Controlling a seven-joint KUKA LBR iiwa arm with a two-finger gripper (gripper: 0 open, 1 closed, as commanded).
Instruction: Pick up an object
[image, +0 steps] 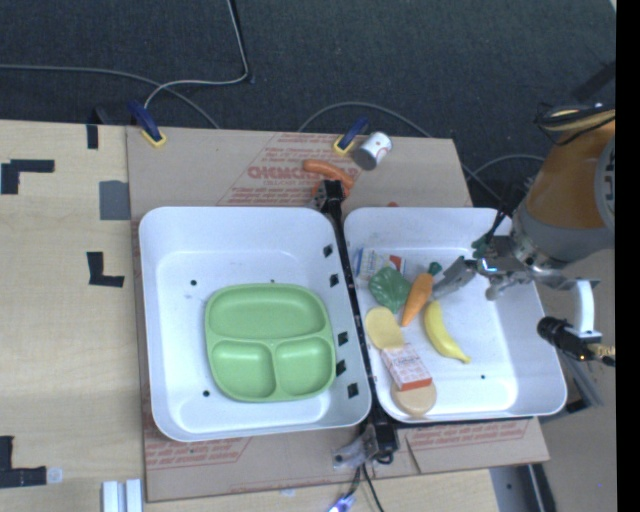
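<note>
Centrally, slim orange carrot (418, 297) with green top, tilted, jaws (452, 280) just beside it, grip state unclear

Right bin (500, 395) holds the pickings: an orange carrot (417, 298) leans across a green leafy piece (389, 289), and a yellow banana (442, 333) lies just beside. A pale yellow round piece (383, 327) touches a red-and-white packet (406, 367) below it.

There are two white bins (side by side): the left bin (160, 300) and the right bin (530, 380). I count one green tray (268, 340), one banana (443, 334) and one carrot (417, 298).
</note>
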